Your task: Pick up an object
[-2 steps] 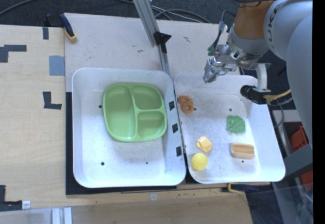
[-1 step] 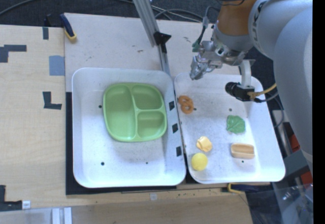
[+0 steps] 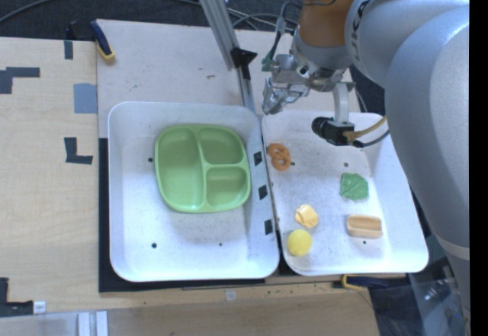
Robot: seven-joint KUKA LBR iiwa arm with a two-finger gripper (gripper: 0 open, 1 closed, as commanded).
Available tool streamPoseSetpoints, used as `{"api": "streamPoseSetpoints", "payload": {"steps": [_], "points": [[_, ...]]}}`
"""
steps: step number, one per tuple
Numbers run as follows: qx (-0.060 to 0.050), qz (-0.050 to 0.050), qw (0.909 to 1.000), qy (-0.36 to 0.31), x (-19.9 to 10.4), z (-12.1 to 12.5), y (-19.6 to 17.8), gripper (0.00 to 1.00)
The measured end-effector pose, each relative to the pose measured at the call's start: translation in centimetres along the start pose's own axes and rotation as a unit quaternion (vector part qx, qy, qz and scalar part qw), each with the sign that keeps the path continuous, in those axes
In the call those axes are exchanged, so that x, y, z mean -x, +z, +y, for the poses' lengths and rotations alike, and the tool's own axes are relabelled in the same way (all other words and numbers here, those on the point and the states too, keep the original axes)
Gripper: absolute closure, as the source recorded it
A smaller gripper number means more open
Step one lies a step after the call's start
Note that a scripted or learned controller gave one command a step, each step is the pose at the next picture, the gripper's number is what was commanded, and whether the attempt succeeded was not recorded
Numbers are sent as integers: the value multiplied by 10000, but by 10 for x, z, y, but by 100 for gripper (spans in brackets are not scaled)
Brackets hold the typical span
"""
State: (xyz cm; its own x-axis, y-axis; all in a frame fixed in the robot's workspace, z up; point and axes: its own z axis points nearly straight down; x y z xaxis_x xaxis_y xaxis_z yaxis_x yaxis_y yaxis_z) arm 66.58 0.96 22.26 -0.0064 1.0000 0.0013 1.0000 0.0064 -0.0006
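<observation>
five food pieces (image 3: 300,242), one tray (image 3: 203,168)

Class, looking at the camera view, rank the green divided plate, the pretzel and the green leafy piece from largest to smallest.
1. green divided plate
2. green leafy piece
3. pretzel
The last two look close in size, so their order is unsure.

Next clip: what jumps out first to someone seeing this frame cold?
The big grey arm with its orange band fills the right side, its gripper poised over the far edge where the two bins meet. Next comes the green divided plate, alone in the left bin. The right bin holds small food items: a pretzel, a green leafy piece, a yellow ball and a bun-like piece.
</observation>
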Motion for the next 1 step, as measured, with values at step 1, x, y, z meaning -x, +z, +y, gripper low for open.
{"api": "streamPoseSetpoints", "payload": {"steps": [1], "points": [[-4,-1,10000,2,-47,2,4,100]]}}
